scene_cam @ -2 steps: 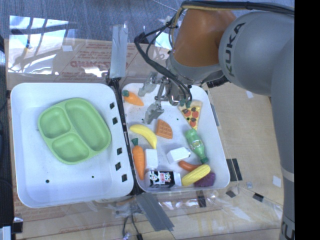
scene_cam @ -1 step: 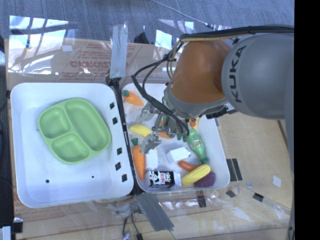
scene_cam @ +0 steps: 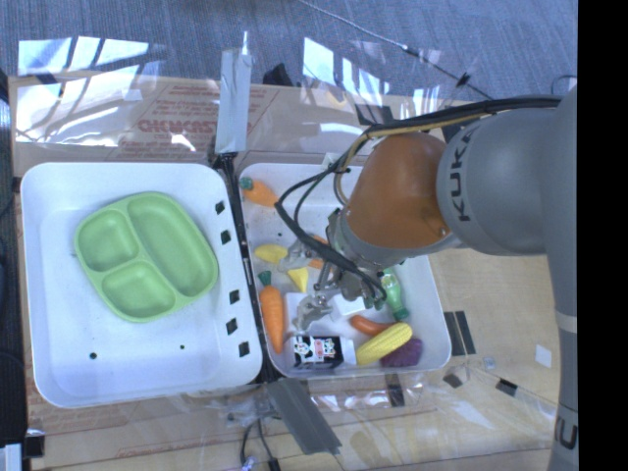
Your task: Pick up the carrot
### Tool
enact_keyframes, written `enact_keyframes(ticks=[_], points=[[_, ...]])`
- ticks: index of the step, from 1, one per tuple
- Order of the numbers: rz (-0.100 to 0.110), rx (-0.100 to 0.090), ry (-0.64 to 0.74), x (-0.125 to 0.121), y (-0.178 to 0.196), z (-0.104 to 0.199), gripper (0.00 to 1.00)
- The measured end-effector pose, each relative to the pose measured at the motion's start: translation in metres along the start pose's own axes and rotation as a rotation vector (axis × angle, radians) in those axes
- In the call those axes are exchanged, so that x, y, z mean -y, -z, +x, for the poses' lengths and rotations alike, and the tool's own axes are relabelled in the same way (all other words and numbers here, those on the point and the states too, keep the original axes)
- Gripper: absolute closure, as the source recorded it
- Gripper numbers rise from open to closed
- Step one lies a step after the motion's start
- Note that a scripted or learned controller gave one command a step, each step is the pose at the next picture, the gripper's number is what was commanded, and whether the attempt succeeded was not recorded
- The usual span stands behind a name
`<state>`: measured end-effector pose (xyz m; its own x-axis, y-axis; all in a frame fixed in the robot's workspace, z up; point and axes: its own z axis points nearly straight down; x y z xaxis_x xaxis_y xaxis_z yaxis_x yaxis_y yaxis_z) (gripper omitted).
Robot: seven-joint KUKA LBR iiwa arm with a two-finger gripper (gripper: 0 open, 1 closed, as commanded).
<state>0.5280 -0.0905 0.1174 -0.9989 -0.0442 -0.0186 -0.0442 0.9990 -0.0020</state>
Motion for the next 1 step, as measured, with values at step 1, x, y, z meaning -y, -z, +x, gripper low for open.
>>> enact_keyframes(ticks=[1], points=[[-0.003,-0.005,0.252,0.0094,-0.0131,-0.0365,0.0]])
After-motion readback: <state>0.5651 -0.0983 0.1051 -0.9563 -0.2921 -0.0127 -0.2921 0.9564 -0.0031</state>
